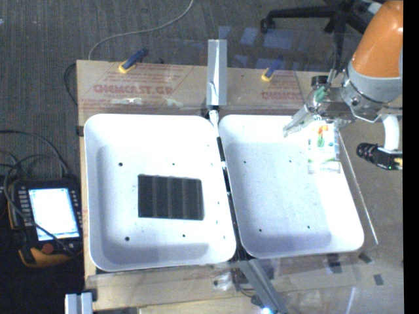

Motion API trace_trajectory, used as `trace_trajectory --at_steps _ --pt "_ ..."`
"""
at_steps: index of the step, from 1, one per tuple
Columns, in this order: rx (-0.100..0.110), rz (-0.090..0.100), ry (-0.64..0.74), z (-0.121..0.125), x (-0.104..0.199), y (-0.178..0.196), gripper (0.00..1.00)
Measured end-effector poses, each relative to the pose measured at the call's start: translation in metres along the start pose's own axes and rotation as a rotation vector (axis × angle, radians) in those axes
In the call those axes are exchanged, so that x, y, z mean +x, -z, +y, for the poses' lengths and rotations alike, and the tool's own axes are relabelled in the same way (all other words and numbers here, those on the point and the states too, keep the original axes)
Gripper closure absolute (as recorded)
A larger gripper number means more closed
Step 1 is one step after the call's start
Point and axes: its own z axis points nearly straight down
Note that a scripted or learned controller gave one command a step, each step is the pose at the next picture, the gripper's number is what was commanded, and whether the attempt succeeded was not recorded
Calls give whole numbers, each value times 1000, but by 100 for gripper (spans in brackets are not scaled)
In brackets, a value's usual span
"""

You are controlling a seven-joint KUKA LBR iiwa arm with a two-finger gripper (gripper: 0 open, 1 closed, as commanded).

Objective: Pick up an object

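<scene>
Two shallow white bins sit side by side on a wooden bench. Going left to right: on the floor left of the bench lies a handheld control pendant (47, 216) with a lit white screen and trailing cables. The left bin (105, 142) holds one dark rectangular object (170, 197), ribbed in vertical strips, lying flat near the bin's middle. This object is well apart from the gripper, a full bin's width to its left. A narrow metal divider post (217, 77) stands at the far edge where the two bins meet. Two clamps with blue and yellow handles (132, 60) grip the back edge of the bench board.

The right bin (275, 201) has a bare white floor with a few small dark dots. Near its far right corner, small orange, green and pale items (323, 139) lie or hang just below the gripper; glare makes them too small and bright to identify, and whether they touch the bin floor cannot be told.

The gripper (308, 118) is above the far right corner of the right bin, with one pale finger slanting down and left over the bin rim. How far its fingers are spread cannot be told, and nothing can be confirmed between them.

The arm (380, 51) enters from the upper right, its orange band uppermost and the grey wrist below it angled toward the bin. The frame edge crops the arm's upper part.
</scene>
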Motion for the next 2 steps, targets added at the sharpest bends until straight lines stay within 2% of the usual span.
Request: trace_trajectory --at_steps 1,2 --pt "-2 -1 30 26 -34 22 0" --pt "-2 -4 -276 -4 -66 79 0"
